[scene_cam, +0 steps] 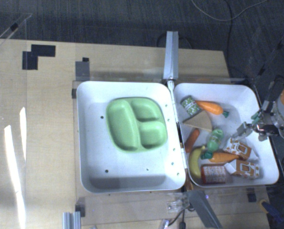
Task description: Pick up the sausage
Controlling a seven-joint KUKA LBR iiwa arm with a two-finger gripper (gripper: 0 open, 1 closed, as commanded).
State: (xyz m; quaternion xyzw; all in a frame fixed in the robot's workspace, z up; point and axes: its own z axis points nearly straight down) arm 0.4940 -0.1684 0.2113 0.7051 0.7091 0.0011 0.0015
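The sausage (192, 139) is a short reddish-brown stick lying at the left side of the right bin (263, 149), between a tan wedge and a banana. My gripper (248, 123) hovers over the bin's right side, well to the right of the sausage and just above a printed carton (239, 149). Its two fingers (241, 130) stand apart with nothing between them, so it is open.
Around the sausage lie a tan wedge (199, 122), a green bottle (213, 140), a banana (195, 161), two carrots (211, 107) (223, 157), a green can (190, 105), a red jar (213, 174) and a second carton (247, 169). The left bin (92, 151) holds a green divided tray (136, 123).
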